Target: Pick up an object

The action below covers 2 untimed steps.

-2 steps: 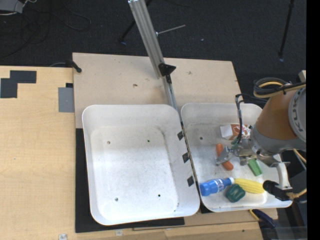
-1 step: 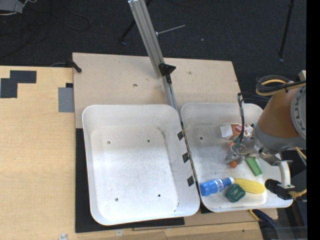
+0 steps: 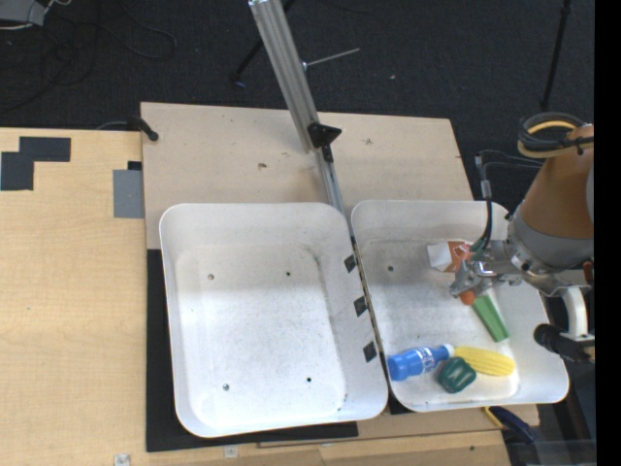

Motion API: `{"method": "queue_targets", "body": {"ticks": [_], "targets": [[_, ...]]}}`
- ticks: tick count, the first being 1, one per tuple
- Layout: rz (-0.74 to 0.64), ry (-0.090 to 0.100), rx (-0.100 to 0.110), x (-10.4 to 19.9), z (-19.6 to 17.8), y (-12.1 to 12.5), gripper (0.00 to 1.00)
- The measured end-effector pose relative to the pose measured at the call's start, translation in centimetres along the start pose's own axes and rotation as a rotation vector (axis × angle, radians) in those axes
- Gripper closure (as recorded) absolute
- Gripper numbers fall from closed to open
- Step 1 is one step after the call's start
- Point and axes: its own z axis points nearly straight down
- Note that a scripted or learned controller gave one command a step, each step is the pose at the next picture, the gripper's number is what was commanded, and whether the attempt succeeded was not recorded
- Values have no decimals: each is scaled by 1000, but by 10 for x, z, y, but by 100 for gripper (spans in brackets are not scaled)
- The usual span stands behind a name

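Camera view looked down at a slant on the desk (image 3: 243, 153) with its two shallow white bins side by side; the left bin (image 3: 194, 250) held no objects, while the right bin (image 3: 408, 231) carried everything the task could use. The gripper (image 3: 472, 278) sat low over the upper right part of that bin, at the end of the grey arm (image 3: 553, 212) reaching in from the right. Whether it was released or clenched could not be told, since the metal parts there blurred together. Just beside it, toward the bin's back wall, lay a small white and orange object (image 3: 448, 255), touching or nearly touching the gripper. Directly below the gripper in the view lay a green marker-like stick (image 3: 490, 316) with an orange tip, its long axis running diagonally from the gripper down toward the bin's near right corner; its upper end seemed to lie right at the gripper. Well apart, along the near wall, sat a blue bottle (image 3: 419, 361), a dark green piece (image 3: 456, 375) and a yellow corn-like toy (image 3: 487, 361). By my judgement the green stick was the nearest candidate, and a grasp would best close across its slanted axis.
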Motion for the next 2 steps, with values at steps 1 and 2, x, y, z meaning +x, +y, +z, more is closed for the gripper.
{"method": "queue_targets", "body": {"ticks": [1,2], "targets": [[0,0,1,1,-42,1,100],[-1,-1,0,-4,-94,-8,100]]}}
